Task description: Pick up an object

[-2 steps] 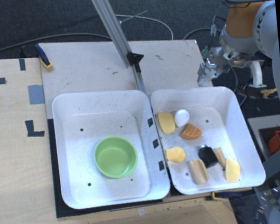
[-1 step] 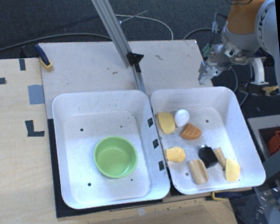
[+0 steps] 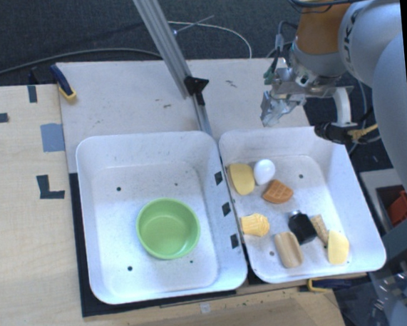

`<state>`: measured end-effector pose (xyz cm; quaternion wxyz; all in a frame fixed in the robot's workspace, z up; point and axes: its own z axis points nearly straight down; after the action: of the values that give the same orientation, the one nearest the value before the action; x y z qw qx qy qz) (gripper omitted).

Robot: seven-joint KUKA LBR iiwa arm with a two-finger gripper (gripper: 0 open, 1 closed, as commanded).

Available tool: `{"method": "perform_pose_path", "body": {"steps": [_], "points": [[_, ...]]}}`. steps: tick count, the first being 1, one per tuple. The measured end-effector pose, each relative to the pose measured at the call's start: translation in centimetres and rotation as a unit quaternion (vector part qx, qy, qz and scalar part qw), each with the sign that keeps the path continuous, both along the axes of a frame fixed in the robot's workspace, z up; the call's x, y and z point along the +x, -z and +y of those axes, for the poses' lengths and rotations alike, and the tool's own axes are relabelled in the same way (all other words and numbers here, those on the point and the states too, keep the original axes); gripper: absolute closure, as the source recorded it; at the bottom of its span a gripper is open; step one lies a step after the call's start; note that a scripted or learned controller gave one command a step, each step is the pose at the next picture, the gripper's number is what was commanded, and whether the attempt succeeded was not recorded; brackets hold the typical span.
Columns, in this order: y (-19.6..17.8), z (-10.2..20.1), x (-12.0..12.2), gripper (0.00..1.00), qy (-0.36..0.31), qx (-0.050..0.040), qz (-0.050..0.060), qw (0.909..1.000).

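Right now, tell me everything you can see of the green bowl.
The green bowl is a round, light green bowl, plastic by its look, with a smooth rim and plain inside. It stands upright, mouth up, with nothing in it, on the floor of the left bin, toward the near side and a little right of the middle. It touches nothing but the bin's floor. The gripper hangs far off, above the far rim of the right bin.

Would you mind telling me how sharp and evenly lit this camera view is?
Camera view: light is soft and even, the white bins lack harsh glare; the green bowl casts a faint shadow; the gripper looks slightly blurred; small items in the right bin are soft-edged.
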<state>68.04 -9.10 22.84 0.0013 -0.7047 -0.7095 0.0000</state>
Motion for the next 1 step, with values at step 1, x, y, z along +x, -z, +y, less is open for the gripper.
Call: {"method": "perform_pose_path", "body": {"steps": [1], "points": [[-0.87,5.01,-0.31,1.0,0.0,-0.0001,0.0,1.0]]}}
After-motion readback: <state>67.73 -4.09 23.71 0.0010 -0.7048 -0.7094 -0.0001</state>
